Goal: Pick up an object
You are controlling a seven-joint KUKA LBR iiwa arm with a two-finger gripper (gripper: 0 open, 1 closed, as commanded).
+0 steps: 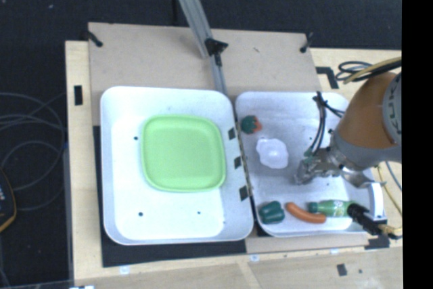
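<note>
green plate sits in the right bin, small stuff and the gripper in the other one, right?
Not quite. The camera view shows the green plate in the left bin. The small items, such as the orange carrot and green bottle, and the gripper, are in the right bin.

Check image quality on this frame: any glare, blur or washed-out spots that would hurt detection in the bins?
Camera view: lighting is flat, shadows faint. The white bins run near overexposed, so the pale translucent object barely separates from the right bin floor. The whole frame is soft; the gripper is a blurry grey mass. The green plate, orange carrot and green bottle keep good colour contrast.
</note>
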